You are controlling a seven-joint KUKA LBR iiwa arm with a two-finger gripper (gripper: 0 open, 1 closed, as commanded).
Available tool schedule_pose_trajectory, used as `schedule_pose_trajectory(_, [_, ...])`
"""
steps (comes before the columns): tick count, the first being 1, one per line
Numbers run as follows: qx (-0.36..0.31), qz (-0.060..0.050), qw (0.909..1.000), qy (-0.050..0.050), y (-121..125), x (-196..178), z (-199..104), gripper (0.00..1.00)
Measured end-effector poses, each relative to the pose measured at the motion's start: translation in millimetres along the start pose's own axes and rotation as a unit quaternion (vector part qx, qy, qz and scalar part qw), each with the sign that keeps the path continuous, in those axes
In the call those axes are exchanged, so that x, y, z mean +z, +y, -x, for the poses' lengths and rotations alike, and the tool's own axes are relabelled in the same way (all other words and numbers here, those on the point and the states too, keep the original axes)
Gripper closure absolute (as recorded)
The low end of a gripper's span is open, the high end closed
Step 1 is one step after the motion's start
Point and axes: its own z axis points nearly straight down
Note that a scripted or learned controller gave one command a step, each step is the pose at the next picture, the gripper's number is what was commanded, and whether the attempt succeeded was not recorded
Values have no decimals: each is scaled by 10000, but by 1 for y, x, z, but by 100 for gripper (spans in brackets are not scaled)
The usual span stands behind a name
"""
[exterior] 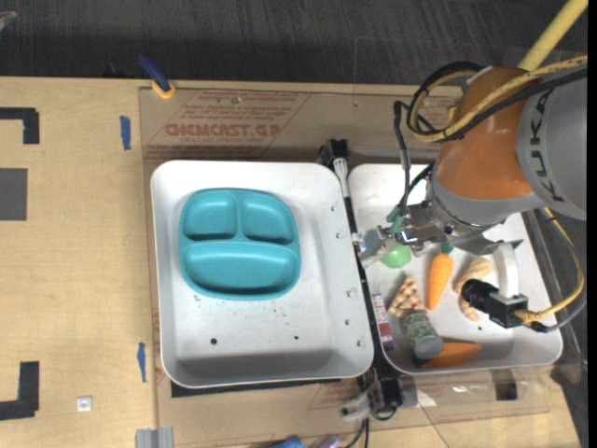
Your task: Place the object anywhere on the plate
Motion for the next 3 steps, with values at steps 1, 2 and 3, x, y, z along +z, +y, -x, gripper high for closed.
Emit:
schedule_pose_trajectory(1, [-213,-16,9998,8,-42,29,-24,0])
schedule_pose_trajectory(2, [1672,-5,9859,3,-33,28,-76,0])
schedule_pose_trajectory(3, [2959,-14,9552,2,-18,64,-182,0])
